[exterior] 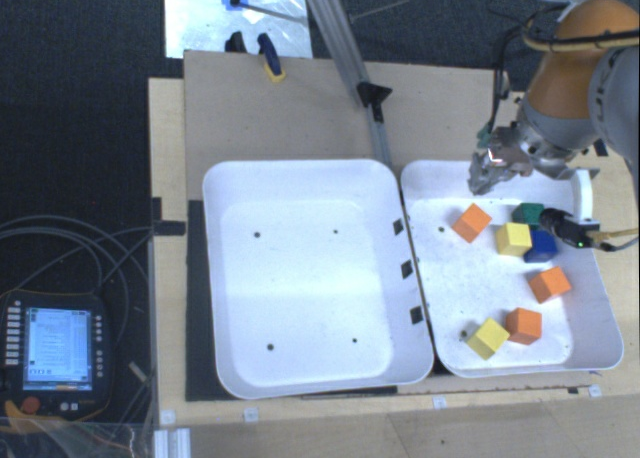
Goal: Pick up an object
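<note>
Orange block (471, 222) | in right bin (590, 346) | just below-left of fingers (484, 182) | finger spread: cannot tell

blocks (513, 238) in right bin (590, 351), left bin (225, 346) beside it

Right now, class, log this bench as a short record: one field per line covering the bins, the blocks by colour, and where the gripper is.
left bin: white, shallow, dark dots on its floor
right bin: white, holds all the blocks
orange blocks: three
yellow blocks: two
green block: one, beside the blue block
gripper: over the right bin's far edge, above the nearest orange block
held: nothing seen between the fingers
</note>
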You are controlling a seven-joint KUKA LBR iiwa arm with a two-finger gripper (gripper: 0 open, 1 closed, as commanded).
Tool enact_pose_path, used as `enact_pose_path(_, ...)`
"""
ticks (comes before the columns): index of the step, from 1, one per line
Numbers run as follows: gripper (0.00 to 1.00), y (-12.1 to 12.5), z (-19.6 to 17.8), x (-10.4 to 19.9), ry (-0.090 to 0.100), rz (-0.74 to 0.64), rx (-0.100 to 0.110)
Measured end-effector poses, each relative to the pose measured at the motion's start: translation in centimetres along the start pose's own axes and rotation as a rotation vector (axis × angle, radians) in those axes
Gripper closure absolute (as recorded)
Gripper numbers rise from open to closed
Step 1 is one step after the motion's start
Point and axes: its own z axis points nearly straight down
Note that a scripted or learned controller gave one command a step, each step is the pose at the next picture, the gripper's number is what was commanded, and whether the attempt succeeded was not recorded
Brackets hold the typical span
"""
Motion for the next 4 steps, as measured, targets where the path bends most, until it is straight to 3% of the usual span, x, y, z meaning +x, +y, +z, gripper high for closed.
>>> enact_pose_path(1,1.00,0.2,-2.4,0.0,0.001,-0.001,0.002)
enact_pose_path(4,1.00,-5.1,-4.2,13.5,0.004,-0.009,0.008)
